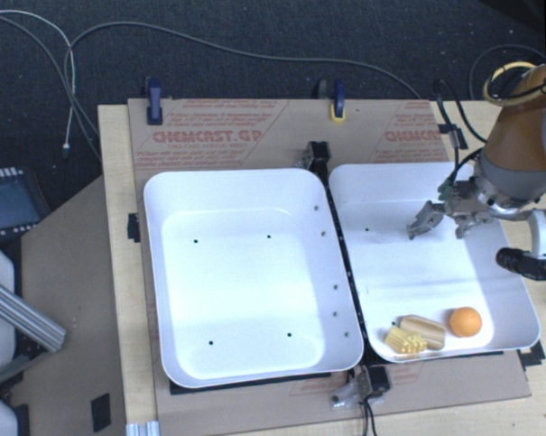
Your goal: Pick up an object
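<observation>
Reaching in from three o'clock, the gripper (446, 219) hangs over the upper half of the right bin (393, 280), its two fingers spread apart with nothing between them. Toward five o'clock from it, well apart, an orange ball (465, 322) lies near the bin's lower edge. Just beside the ball at nine o'clock sit a tan roll (423, 326) and a yellow corn-like piece (406, 342), touching each other.

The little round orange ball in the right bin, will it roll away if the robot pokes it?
Probably. The small round orange ball looks smooth with no flat side, so a nudge would likely send it rolling. The right white bin's raised rim beside it should stop it. It may slip from the gripper's fingers.
</observation>
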You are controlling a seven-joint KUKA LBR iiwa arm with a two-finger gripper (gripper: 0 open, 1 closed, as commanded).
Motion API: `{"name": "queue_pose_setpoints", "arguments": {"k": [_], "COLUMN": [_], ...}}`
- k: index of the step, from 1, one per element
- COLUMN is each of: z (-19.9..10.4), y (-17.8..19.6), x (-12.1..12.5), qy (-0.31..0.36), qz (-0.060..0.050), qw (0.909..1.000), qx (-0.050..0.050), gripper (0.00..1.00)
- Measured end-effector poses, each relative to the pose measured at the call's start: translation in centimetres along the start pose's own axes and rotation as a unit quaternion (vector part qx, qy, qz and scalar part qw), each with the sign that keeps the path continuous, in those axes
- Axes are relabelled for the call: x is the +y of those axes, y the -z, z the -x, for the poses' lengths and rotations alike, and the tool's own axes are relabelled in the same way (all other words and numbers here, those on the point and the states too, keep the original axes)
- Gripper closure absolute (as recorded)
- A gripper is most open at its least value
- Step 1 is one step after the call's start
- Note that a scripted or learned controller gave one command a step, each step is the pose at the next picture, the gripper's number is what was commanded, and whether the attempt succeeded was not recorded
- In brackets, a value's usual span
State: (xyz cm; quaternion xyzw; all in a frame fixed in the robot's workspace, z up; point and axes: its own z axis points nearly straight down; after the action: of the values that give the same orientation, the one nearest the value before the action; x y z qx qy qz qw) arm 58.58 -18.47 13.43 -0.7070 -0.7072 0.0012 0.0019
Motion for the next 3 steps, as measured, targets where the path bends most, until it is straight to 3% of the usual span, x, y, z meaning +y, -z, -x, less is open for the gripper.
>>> {"name": "queue_pose_setpoints", "arguments": {"k": [1, 2, 3], "z": [0.0, -0.4, -0.4], "y": [1.4, 7.6, 10.6], "x": [0.2, 0.0, 0.1], "qy": [0.000, 0.000, 0.000], "qz": [0.003, 0.005, 0.004], "qw": [1.0000, 1.0000, 1.0000], "qx": [-0.001, -0.001, -0.001], "gripper": [1.00, 1.00, 1.00]}}
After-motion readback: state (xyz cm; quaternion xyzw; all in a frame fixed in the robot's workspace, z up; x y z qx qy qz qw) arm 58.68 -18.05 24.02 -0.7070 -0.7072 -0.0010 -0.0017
